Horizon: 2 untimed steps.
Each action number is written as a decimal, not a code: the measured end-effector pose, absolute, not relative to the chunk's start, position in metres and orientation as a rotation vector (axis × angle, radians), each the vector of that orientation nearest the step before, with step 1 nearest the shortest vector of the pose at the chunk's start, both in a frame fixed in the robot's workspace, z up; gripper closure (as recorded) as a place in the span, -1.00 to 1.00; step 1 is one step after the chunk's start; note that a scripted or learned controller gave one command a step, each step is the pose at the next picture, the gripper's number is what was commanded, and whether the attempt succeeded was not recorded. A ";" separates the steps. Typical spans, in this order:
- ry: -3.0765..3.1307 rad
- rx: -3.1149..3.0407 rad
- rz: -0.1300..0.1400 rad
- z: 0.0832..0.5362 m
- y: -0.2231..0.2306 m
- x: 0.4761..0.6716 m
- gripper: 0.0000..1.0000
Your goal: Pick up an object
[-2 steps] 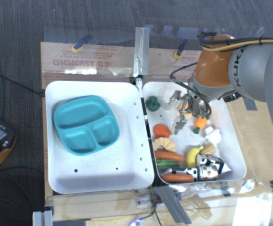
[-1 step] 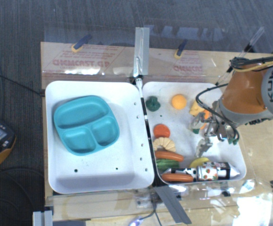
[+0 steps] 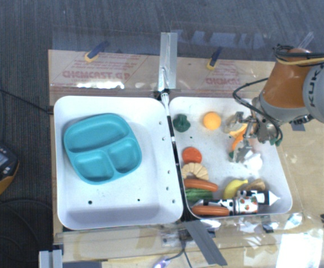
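The gripper [image 3: 244,140] hangs low over the right bin [image 3: 274,166], at centre right of the frame, with a small orange piece [image 3: 238,133] at its fingers; whether it is clasped I cannot tell, the view being muddled there. An orange ball [image 3: 211,120] lies just left. The remaining toys crowd the bin's lower left, away from the tool.

The tool [image 3: 241,137] hangs low over the right bin [image 3: 279,169], an orange ball [image 3: 211,120] just beside it toward the divider, a small white piece [image 3: 253,161] just below it, and the left bin's teal divided tray [image 3: 101,147] well apart beyond the divider.
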<state>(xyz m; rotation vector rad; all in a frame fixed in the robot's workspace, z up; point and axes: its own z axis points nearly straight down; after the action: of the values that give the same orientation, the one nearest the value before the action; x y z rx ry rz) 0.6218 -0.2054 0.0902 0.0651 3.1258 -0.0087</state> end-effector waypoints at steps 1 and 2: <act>3.120 0.238 -0.002 0.089 -0.184 0.656 -1.00; 3.134 0.135 -0.001 0.090 -0.191 0.663 -1.00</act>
<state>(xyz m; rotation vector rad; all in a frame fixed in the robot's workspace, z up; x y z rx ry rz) 0.6626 -0.1907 0.0897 0.1351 3.1339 -0.0007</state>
